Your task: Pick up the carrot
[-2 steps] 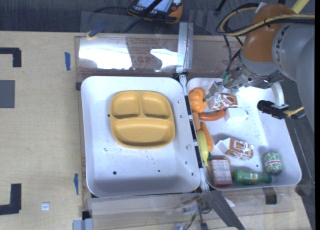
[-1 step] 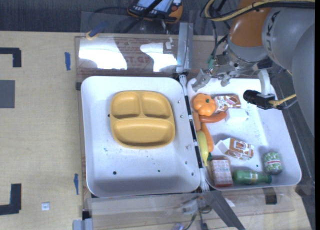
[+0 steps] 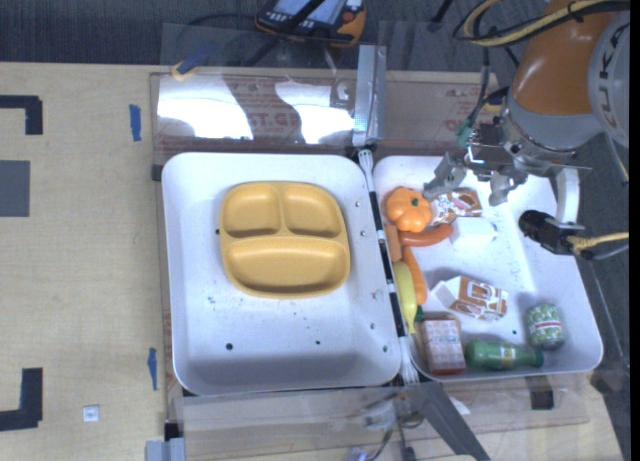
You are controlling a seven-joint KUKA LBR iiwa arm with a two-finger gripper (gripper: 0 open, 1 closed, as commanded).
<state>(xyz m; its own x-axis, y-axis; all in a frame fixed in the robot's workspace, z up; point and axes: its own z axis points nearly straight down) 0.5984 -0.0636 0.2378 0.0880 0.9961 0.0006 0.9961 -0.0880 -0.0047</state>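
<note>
Your carrot (image 3: 428, 237) is partly hidden: it lies in the right bin (image 3: 580, 324) near its left wall, curving under an orange pumpkin-like toy (image 3: 408, 208), so you see just its lower arc. A yellow banana (image 3: 405, 291) lies along that same wall, its edge cut by the divider. The gripper (image 3: 468, 181) hangs over the bin's upper part, fingers (image 3: 441, 180) spread apart and gripping nothing; the left one seems to hover just above a small red-and-white packet (image 3: 458, 206), though contact is hard to judge. The left bin (image 3: 190, 329) carries a yellow divided plate (image 3: 285, 237).
</note>
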